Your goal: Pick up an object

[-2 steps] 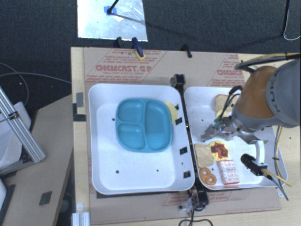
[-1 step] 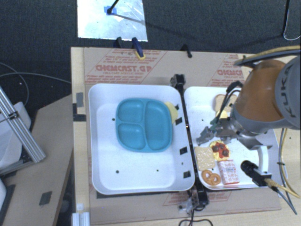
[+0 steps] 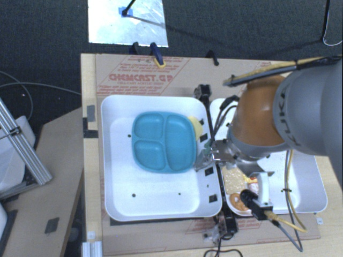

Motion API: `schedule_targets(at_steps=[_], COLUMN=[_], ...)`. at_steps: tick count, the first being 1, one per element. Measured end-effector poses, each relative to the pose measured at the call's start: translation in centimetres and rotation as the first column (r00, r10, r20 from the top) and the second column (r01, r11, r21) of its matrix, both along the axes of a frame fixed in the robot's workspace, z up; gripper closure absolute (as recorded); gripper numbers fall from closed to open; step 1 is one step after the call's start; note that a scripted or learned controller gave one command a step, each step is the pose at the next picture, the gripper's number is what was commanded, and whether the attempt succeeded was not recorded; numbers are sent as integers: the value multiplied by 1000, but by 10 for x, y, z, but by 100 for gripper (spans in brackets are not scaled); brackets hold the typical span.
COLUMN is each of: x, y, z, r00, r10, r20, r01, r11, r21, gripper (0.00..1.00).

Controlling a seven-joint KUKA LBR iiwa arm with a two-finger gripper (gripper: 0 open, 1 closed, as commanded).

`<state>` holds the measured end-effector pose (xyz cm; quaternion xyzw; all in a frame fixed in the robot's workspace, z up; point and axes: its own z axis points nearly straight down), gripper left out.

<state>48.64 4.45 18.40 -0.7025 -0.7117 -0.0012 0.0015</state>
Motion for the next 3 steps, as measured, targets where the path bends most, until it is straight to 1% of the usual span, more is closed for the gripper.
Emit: schedule_targets(at_steps=[1,2,3], x=[2,9,10], y=[-5,72,67], z=[11,58,66], r00=[1000,1000,1000], r10=[-9,-1,-6], r20=[4,6,3], r01=[9,1,6], r11=[1000,1000,1000], r21=[-2,0,-2], gripper=[100,100,100])
